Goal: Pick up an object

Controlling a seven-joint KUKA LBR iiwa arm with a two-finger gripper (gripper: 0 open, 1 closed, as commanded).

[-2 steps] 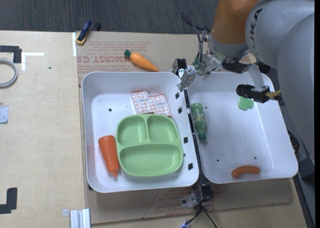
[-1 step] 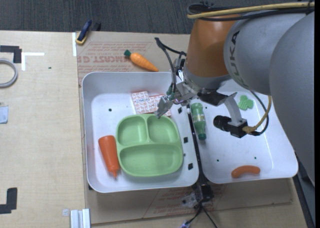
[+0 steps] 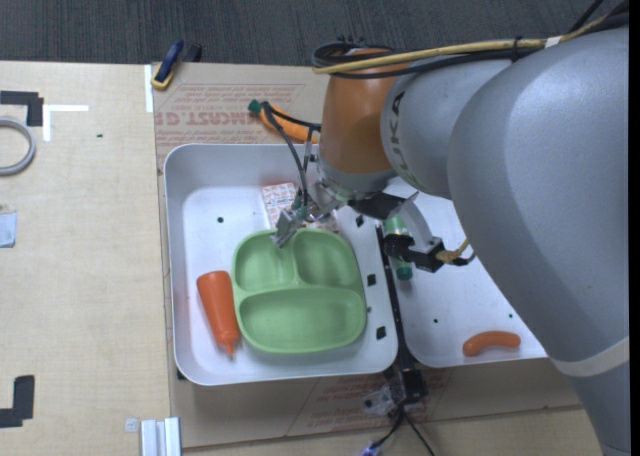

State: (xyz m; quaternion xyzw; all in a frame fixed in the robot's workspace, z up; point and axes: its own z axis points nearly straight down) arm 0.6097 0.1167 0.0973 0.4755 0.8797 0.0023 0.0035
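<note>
As the gripper [image 3: 292,227] is reaching low over the green plate's [image 3: 300,294] upper rim in the left bin [image 3: 185,244], we are judging a grasp attempt; its grip we cannot tell.

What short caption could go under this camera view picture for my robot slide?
Robot gripper reaches down to the green divided plate beside an orange carrot in the left bin.

I count two shallow white bins [image 3: 190,244]. One green divided plastic plate [image 3: 298,294] with three compartments. One orange carrot-shaped toy [image 3: 218,312], one small orange sausage-shaped piece [image 3: 491,343], one small red-and-white printed packet [image 3: 277,199]. One green bottle-like item [image 3: 400,252], too hidden to identify.
</note>
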